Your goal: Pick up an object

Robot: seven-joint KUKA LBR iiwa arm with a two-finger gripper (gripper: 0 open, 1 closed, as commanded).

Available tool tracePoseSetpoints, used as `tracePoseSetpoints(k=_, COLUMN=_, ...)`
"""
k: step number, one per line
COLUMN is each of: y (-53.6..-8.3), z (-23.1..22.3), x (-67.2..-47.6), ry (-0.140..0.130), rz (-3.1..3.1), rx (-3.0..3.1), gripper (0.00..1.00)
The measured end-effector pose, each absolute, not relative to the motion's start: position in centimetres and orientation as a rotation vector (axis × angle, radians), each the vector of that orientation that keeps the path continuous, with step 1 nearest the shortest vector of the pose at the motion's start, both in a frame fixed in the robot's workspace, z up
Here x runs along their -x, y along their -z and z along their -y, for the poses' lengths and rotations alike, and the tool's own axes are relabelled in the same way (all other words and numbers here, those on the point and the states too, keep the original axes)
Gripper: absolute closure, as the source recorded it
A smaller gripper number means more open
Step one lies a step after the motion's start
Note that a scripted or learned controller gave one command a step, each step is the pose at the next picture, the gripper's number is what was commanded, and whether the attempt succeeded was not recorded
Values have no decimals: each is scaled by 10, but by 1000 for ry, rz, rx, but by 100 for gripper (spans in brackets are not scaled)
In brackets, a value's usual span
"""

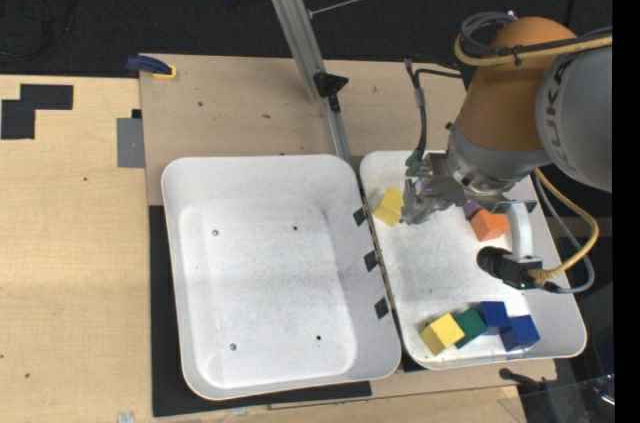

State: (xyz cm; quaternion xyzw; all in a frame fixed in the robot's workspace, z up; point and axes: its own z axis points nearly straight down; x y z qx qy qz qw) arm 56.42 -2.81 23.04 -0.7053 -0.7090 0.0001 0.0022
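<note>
Yellow [440, 332], green [469, 324], blue blocks [505, 324] in right bin [425, 276]; gripper [412, 209] beside yellow block [388, 207], grip state unclear.

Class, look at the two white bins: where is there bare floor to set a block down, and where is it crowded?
The left bin offers bare floor from wall to wall. In the right bin, a free patch lies between the gripper above and the block cluster below. It is crowded near the yellow block, orange block and the near-right corner.
</note>
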Motion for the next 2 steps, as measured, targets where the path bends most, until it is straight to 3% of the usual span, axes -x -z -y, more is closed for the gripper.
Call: tracePoseSetpoints(k=2, y=-227, z=-81, x=-594, ry=-1, rz=2224, rx=2217, gripper=100)
